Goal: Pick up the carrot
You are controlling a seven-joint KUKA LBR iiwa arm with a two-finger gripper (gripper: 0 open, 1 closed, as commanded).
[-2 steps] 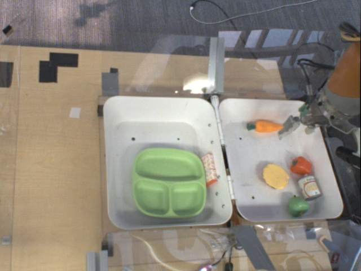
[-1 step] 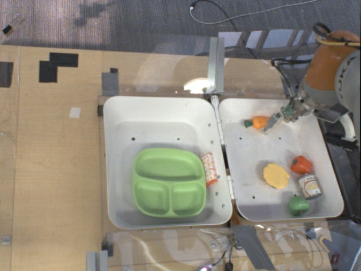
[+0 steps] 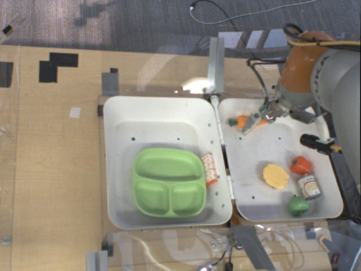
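Observation:
The carrot [image 3: 243, 121], orange with a small green top pointing left, lies at the far left of the right bin [image 3: 316, 210]. My gripper [image 3: 257, 119] sits low over the carrot's right half and covers part of it, so orange shows on both sides of it. The grey arm with its orange band [image 3: 299, 66] comes in from the upper right.
In the right bin's near half lie a yellow round piece [image 3: 276, 176], a red pepper [image 3: 301, 165], a small can [image 3: 308, 186] and a green fruit [image 3: 298, 206]. The left bin [image 3: 118, 117] holds a green divided plate [image 3: 168, 181] and a striped packet [image 3: 210, 168] by the divider.

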